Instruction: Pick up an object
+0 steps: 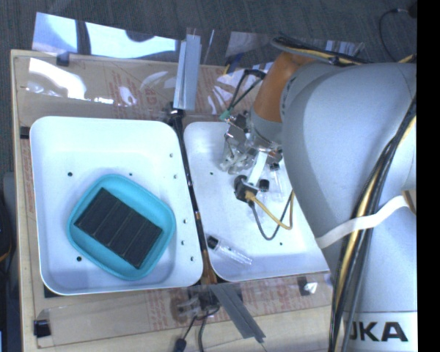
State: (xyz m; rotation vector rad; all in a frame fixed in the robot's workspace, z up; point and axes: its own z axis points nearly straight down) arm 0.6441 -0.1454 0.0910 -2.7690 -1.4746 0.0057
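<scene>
A light blue square dish with a dark ribbed panel inside [122, 224] lies in the left bin [51, 145], toward its front. A small clear tube with a dark tip [229, 251] rests near the front of the right bin [205, 141]. My gripper [240, 155] is low over the back half of the right bin, well behind the clear tube and apart from it. A yellow cable [268, 222] loops down from the gripper over the bin floor. The large grey arm hides the right side of that bin.
A metal divider rail [188, 68] stands behind the gap between the bins. Clear plastic sheeting [95, 86] covers the bench behind the left bin. A metal bracket [235, 310] lies on the bench's front edge.
</scene>
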